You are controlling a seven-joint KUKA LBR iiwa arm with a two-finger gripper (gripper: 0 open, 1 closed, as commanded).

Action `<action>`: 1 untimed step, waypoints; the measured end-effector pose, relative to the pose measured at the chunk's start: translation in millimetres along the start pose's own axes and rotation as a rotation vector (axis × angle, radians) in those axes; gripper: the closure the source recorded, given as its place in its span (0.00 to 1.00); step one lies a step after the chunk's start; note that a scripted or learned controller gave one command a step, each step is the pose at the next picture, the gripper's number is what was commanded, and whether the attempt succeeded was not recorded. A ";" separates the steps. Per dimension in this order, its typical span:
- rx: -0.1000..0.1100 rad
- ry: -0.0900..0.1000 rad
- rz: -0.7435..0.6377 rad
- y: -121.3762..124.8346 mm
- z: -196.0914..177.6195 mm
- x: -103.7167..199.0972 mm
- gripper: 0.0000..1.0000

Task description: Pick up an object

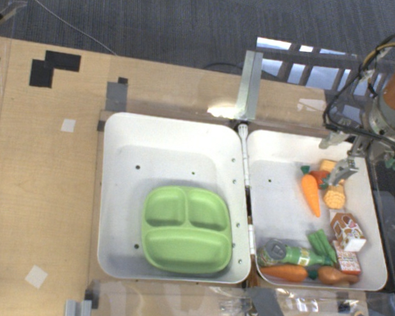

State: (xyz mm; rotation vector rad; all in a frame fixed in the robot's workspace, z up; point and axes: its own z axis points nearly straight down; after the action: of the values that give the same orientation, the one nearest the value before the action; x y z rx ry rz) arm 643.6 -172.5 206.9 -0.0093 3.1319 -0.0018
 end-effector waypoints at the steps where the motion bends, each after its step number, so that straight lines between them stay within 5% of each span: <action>1: 0.004 -0.015 -0.042 -6.2 94.8 -30.0 0.00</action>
State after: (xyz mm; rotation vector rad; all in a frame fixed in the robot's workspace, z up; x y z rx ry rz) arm 674.6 -178.6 112.4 -0.0745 3.1163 -0.0083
